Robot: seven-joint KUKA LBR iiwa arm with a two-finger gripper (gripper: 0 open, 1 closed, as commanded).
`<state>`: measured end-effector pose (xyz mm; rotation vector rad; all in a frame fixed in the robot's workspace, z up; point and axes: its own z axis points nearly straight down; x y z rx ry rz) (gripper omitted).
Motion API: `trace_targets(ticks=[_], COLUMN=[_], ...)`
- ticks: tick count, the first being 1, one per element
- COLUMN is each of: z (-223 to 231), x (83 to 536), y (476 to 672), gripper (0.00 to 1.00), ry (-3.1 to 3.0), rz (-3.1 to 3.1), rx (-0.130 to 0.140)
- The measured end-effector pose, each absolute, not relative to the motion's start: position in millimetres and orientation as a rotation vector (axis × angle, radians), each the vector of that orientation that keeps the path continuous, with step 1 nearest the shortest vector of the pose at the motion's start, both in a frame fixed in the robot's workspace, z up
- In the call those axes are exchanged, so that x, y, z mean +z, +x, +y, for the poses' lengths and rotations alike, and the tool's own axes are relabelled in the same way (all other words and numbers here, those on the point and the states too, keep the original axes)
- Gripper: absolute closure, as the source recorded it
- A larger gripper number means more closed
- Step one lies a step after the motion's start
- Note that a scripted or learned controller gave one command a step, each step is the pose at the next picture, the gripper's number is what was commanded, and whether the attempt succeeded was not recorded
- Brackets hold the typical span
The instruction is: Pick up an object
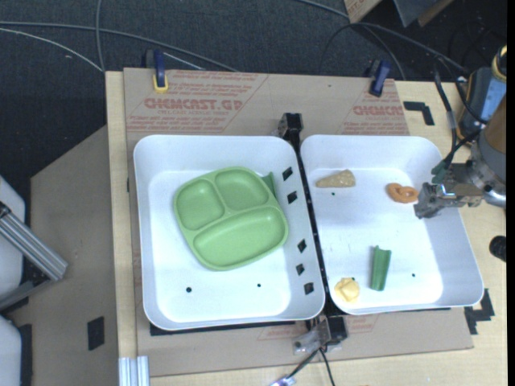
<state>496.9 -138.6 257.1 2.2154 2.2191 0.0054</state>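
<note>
Gripper [426, 203] sat at the right side of the frame, over the right edge of the right bin [451, 288], just right of the orange piece; whether it was released or clenched could not be told from this slanted view, and nothing showed held in it. Behind it the grey arm [487, 127] ran up toward the upper right corner.

Both bins rested on a cardboard sheet [201, 95] with red printing, fixed at its top edge by 2 blue clamps [159, 64]. Dark carpet [64, 6] with loose cables filled the upper left.

At left centre, the left bin [161, 296] held a green divided plate [231, 217] with 3 compartments, lying flat and turned at a slant in the bin's middle.

Inside the right bin lay 4 small things, well apart from each other. A green stick [380, 268] lay nearly upright in the picture at lower centre of that bin. A tan lump [335, 180] sat near the bin's upper left. An orange piece [401, 191] lay at upper right of the bin floor, near the gripper. A yellow piece [348, 289] rested at the bin's lower left, just left of the green stick's lower end.
</note>
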Motion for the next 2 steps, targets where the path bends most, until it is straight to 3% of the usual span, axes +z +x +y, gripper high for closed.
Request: trace_targets(ticks=[2], z=[-29.5], x=[246.3], y=[513.2], gripper=[1.0], ry=[2.214], rz=[2.23], rx=[0.003])
